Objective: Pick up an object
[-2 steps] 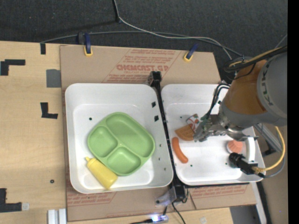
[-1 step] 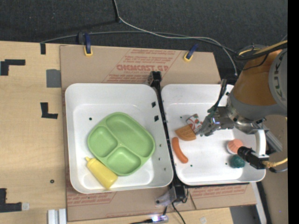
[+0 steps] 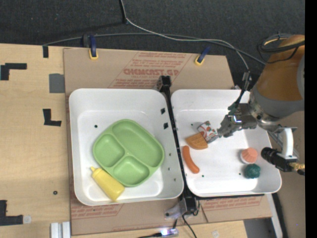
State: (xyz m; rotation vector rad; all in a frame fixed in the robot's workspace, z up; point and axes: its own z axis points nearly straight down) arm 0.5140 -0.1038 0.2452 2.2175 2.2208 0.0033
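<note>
In the right bin lie several small objects. A red-and-white packet rests on the edge of an orange wedge. An orange sausage lies below them. Toward the right are a pink round piece and a dark green ball. My gripper reaches in from the right and sits low in the bin, just right of the red-and-white packet and close to touching it. Nothing shows held in it.
The left bin holds a green divided plate and a yellow bottle at its lower left. A black divider runs between the bins. Cables cross the dark area behind the bench.
</note>
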